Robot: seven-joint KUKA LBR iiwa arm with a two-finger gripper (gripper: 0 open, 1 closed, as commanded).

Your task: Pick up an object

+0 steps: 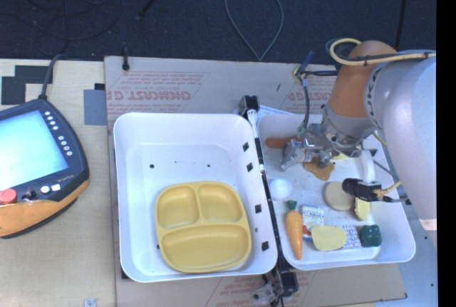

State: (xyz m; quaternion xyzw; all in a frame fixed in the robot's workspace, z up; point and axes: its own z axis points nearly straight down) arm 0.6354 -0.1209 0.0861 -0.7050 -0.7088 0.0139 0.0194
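My gripper (pixel 295 154) is low in the back of the right bin (pixel 399 245), reaching in from the right. A brown lump (pixel 318 170) lies just right of it and a small orange-red piece (pixel 276 142) just behind it to the left. A white ball (pixel 281 188) sits in front of the gripper. Closer to the front lie an orange carrot (pixel 294 233), a pale yellow slice (pixel 327 237), a green block (pixel 370 234) and a tan disc (pixel 338 195). Nothing is visibly held.
The left bin (pixel 135 156) holds a yellow divided plate (pixel 203 226). A small printed card (pixel 313 215) lies by the carrot. A teach pendant (pixel 35 163) sits at the far left of the bench. The arm's bulk covers the right bin's far right side.
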